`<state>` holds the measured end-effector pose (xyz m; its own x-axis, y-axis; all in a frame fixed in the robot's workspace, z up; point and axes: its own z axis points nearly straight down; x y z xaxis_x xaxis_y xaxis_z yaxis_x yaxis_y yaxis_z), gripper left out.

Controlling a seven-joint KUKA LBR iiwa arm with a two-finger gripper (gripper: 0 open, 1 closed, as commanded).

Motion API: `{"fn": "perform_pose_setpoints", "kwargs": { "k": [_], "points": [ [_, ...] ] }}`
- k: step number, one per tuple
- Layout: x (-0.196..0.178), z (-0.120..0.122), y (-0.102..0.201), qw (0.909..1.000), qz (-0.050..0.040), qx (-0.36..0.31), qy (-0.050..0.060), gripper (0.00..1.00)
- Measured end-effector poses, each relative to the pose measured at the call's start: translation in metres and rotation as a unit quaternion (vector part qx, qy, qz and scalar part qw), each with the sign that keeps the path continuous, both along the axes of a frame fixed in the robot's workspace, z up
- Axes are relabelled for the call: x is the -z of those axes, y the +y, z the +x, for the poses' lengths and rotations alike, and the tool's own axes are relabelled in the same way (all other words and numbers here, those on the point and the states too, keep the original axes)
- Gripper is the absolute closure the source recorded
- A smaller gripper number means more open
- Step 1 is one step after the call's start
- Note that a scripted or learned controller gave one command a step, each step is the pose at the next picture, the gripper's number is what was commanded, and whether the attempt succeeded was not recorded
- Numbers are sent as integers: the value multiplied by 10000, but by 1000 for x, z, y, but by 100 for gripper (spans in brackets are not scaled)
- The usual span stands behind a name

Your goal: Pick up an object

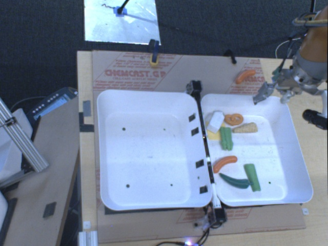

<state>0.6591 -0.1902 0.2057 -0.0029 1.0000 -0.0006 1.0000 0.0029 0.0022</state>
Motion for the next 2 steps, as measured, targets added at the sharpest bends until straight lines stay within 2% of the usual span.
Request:
{"fn": "perform_pose_setpoints", "kwargs": {
  "k": [1, 2],
  "points": [
    [-12, 1, 0, 10000, -8, -17, -24, 100],
    [-84, 11, 52, 10000, 1, -27, -27, 100]
  ]
}}
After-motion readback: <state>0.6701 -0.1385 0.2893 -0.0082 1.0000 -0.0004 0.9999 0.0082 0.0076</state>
